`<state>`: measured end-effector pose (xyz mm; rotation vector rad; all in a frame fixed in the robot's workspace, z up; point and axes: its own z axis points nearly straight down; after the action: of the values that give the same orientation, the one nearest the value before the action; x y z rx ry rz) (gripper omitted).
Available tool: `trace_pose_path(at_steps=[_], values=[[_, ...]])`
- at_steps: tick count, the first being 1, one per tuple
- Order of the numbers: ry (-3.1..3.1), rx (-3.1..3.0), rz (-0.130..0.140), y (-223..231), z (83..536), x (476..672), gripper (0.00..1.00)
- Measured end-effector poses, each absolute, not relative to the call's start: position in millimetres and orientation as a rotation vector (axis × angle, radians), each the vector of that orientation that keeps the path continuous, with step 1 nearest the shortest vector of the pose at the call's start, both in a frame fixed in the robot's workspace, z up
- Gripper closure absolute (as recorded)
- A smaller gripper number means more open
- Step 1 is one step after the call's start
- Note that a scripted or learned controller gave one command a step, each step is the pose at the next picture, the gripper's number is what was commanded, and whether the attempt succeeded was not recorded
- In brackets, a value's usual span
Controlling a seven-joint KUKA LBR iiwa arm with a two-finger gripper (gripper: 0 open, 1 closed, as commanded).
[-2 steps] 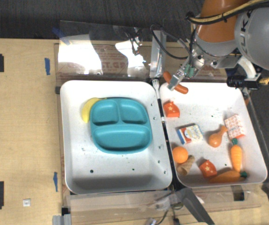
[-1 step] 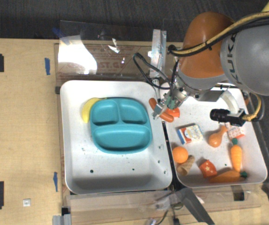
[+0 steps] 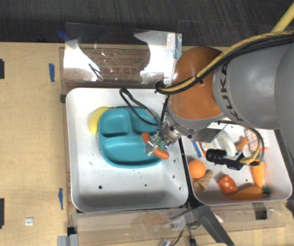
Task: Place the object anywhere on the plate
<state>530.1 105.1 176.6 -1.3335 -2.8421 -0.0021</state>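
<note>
- Carrot [image 3: 158, 153]: a small orange piece, which we take for the task's thing, sits at the tip of our tool [image 3: 154, 146], over the near right edge of the teal plate [image 3: 117, 137].
- We see the orange piece pinched between the tool's tips, so we read the tool as clenched on it; the view is small and a little blurred there, so this is a judgement.
- Left of the tool the plate lies in the left white bin [image 3: 85, 183], with a yellow thing [image 3: 95, 118] tucked behind its far edge.
- Right of the tool, well apart, the other bin [image 3: 282, 186] holds an orange ball [image 3: 197, 168], a red piece [image 3: 227, 183] and more carrots [image 3: 258, 174].
- Step in hand, as we judge it: the carry is nearly over and the drop is due.
- The next move calls for a short shift left, so the piece is fully over the plate and not over its rim, then a small descent and a release.
</note>
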Motion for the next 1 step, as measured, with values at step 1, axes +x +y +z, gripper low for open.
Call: trace_pose_path(at_steps=[1], values=[[-2.92,-1.171,-0.004,122.1,189.0,581.0,1.0]])
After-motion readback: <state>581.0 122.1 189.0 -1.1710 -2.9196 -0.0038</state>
